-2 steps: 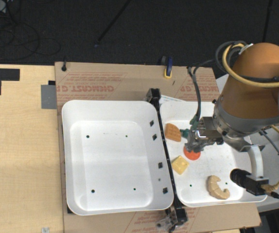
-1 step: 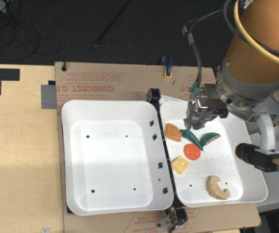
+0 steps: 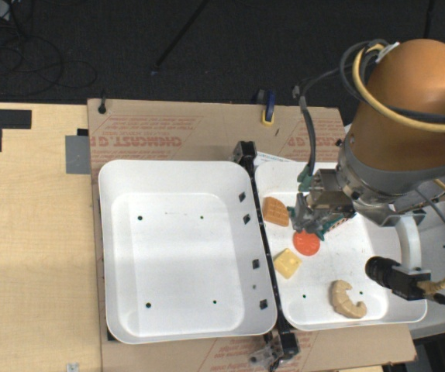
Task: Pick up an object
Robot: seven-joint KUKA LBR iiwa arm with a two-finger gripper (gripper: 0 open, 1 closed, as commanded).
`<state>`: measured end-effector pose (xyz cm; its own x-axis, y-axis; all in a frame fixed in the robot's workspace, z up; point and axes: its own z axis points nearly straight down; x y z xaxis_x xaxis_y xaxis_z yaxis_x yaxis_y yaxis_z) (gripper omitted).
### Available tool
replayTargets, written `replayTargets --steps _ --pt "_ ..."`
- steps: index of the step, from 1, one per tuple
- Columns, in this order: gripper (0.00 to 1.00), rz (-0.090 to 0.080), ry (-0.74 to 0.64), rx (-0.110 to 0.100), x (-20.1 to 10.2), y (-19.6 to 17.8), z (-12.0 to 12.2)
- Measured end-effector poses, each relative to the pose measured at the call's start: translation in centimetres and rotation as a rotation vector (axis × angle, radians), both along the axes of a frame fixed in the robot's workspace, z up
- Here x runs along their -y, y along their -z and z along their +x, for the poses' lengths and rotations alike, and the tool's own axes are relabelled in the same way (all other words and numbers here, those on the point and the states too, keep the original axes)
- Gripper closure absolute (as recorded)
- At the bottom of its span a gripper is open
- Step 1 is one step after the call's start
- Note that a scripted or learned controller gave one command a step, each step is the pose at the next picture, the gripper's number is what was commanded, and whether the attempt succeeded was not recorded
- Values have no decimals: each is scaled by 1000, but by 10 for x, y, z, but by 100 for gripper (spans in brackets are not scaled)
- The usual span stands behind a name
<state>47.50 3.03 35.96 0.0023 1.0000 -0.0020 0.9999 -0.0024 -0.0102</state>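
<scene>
1. Looming nearest the lens, the arm's big orange-banded wrist housing [image 3: 405, 91] is hanging over the right shallow white plastic bin [image 3: 397, 316], with the grey section below it leaning in from the right.
2. Under it, the dark two-finger gripper [image 3: 309, 225] is reaching down into the right bin, its tip sitting directly above and seemingly touching a small round red-orange piece [image 3: 307, 244].
3. Whether the fingers are spread or pressed together, I cannot tell; the dark mechanism is hiding them.
4. Around the gripper, other candidates are lying on the bin floor: a tan waffle-textured block [image 3: 276, 211] just to its left, a pale yellow wedge [image 3: 287, 263] just below-left of the red piece, and a beige curved crescent-shaped piece [image 3: 348, 299] well apart, toward the near edge.
5. The left shallow white plastic bin [image 3: 114, 208] is sitting alongside, touching the right one at the black clips.
6. Judging progress: the approach appears done, but nothing is looking lifted. Closing on the red piece and raising it clear are remaining.
</scene>
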Motion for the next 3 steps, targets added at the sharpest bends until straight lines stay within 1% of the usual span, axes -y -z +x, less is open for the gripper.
replayTargets --steps 1,2,3 --pt "100 -1 7 3 87 32 0" --pt "100 4 -10 6 13 32 1" --pt "100 1 0 5 38 50 0"
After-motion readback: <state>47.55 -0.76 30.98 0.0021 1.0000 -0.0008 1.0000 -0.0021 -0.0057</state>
